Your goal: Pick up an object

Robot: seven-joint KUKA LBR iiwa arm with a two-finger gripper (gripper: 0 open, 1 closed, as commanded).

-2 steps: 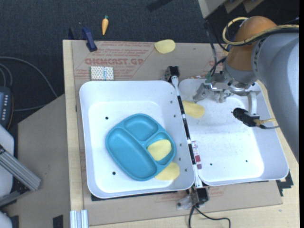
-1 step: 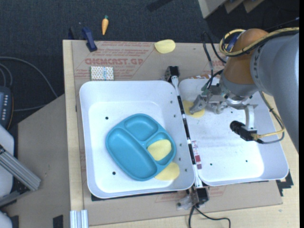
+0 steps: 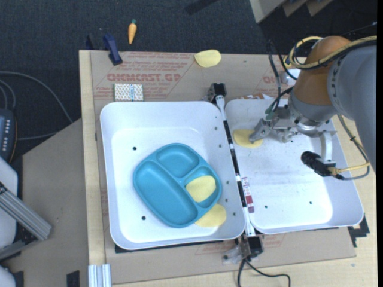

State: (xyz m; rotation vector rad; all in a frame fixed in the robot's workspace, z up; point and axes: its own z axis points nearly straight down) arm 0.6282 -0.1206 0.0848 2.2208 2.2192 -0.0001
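Note:
A flat yellow piece (image 3: 242,139) lies in the right bin (image 3: 299,214), near its left wall. My gripper (image 3: 258,133) is low over that piece's right edge, reaching in from the right, and seems to touch it. In the left bin (image 3: 119,136) a blue divided plate (image 3: 167,184) carries a yellow piece (image 3: 201,187) in its right compartment. Another yellow piece (image 3: 211,216) lies just beside the plate's lower right rim.
On the brown board behind the bins lie a yellow piece (image 3: 207,58), a small patterned packet (image 3: 128,91) and a blue clip (image 3: 111,48). A toy carrot (image 3: 132,31) lies on the dark floor beyond. A black cable (image 3: 320,163) hangs off the arm over the right bin.

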